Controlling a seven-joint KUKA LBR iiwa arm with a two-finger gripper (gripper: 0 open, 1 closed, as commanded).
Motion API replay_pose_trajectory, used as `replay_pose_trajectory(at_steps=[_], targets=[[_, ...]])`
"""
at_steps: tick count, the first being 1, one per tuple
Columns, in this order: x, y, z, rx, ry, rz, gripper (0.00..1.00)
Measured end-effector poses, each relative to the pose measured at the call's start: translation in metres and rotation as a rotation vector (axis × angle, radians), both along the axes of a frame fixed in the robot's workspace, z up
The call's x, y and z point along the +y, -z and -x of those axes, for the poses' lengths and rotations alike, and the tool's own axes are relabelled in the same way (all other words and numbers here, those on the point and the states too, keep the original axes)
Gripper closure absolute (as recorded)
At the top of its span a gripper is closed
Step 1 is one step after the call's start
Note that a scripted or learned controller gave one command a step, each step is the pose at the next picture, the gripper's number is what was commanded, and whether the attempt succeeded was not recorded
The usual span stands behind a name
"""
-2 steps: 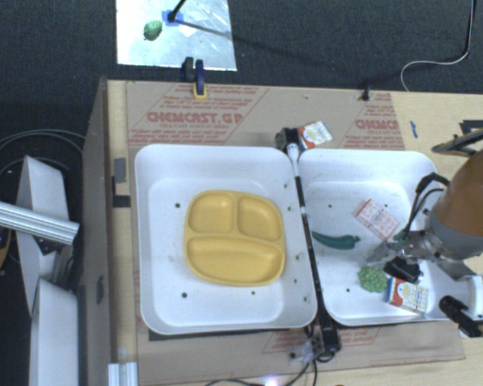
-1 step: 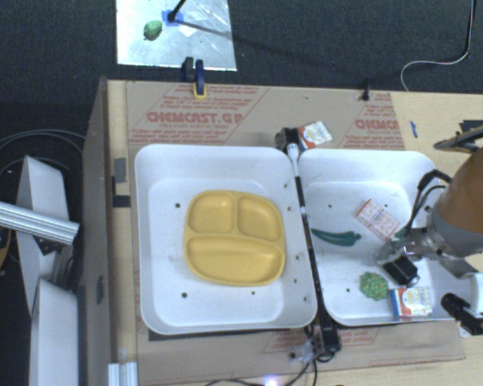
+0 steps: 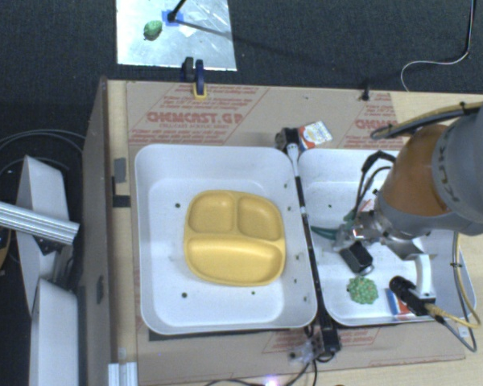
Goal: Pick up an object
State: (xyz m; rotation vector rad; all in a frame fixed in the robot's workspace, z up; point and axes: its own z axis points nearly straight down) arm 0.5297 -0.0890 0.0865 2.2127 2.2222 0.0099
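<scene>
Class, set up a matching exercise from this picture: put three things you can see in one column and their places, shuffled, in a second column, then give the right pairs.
Things:
1. yellow divided plate
2. green broccoli-like piece
3. gripper

Places:
A. near front of the right bin
B. above the right bin, just behind the green piece
C. middle of the left bin

Pairs: 1-C, 2-A, 3-B

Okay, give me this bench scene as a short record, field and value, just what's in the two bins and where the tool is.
left bin: holds a yellow divided plate, lying flat
right bin: holds a green lumpy object near its front edge
tool: over the right bin, just behind the green lumpy object
tool contact: cannot tell
arm: reaches in from the right
</scene>
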Motion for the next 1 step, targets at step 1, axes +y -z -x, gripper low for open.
replay_pose_trajectory(at_steps=[1], targets=[[0.0541, -0.0987, -0.0508, 0.004, 0.0, 0.0, 1.0]])
